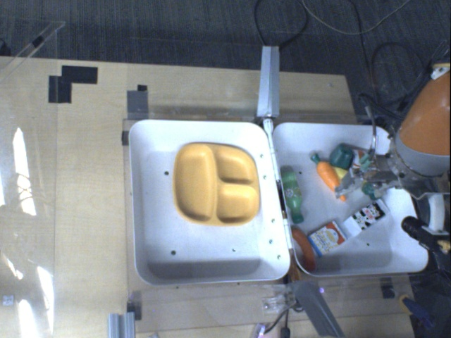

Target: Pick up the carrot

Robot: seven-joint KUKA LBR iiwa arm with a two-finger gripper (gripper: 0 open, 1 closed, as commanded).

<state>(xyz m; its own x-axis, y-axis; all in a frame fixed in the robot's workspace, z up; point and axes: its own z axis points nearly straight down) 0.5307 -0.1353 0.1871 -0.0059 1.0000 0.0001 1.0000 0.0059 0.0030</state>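
Nearest the camera, at the 6 o'clock rim of the right bin (394, 263), lie a small juice carton (325, 238) and a reddish rounded item (303, 243) that I cannot name with confidence. At 9 o'clock of that bin a green bottle (291, 192) lies along the divider.

The carrot (327, 176) rests in the bin's 10 o'clock part, a short orange taper, smooth and slightly glossy, with a teal object (343, 155) just beside it at its 1 o'clock. My gripper (358, 182) is at the carrot's 3 o'clock, very close to its thin end; the blur there hides the spread of it, so I cannot tell, and nothing is visibly held.

I judge this as the approach step, grasp not yet made. Next move calls for centring over the carrot's thicker body, aligning across its long axis, then descending and closing without nudging the teal neighbour.

Over at 9 o'clock on the worktop, the left bin (151, 189) carries a yellow compartment tray (215, 183), matte, with soft rounded edges.
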